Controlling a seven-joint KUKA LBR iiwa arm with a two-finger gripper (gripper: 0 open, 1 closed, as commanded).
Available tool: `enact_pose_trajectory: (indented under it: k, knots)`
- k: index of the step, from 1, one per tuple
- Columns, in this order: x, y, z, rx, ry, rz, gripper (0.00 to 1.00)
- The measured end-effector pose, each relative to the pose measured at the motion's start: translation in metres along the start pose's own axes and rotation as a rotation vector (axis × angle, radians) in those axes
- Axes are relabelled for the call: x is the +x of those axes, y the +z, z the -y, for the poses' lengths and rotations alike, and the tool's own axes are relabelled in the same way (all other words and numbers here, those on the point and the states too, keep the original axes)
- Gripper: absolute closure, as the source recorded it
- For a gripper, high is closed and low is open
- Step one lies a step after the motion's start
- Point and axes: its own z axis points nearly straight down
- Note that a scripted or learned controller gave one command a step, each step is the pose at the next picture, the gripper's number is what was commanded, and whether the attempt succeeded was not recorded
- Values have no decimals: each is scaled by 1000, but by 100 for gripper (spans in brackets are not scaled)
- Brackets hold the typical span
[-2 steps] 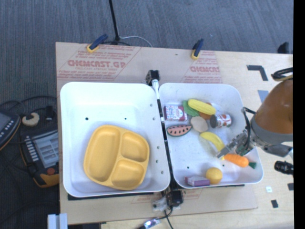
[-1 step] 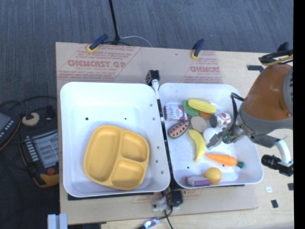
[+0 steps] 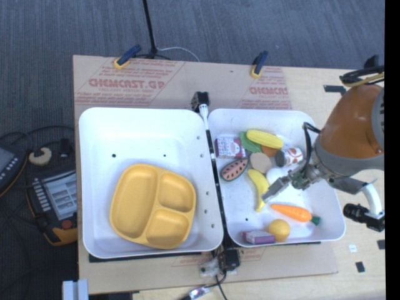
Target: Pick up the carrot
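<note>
- Camera view: the carrot (image 3: 291, 212) lies flat in the right bin (image 3: 330, 230), near its front wall, green tip pointing right, with a lemon (image 3: 280, 229) just beside it and a banana (image 3: 259, 185) to its left.
- Camera view: the jaws (image 3: 275, 190) hang just above and left of the carrot, holding nothing; whether they are released or clenched cannot be told.
- Judgement: the carrot looks light, rigid and smooth, so it may slip; grasp across its thick orange middle.
</note>
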Motion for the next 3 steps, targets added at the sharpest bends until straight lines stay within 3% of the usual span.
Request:
enact_pose_trajectory:
  k: [1, 2, 3]
  knots:
    - [-16, 66, 22, -3, -271, 1, 0]
    - [-18, 56, 20, -10, -270, 9, 100]
    - [-16, 66, 19, -6, -376, 7, 100]
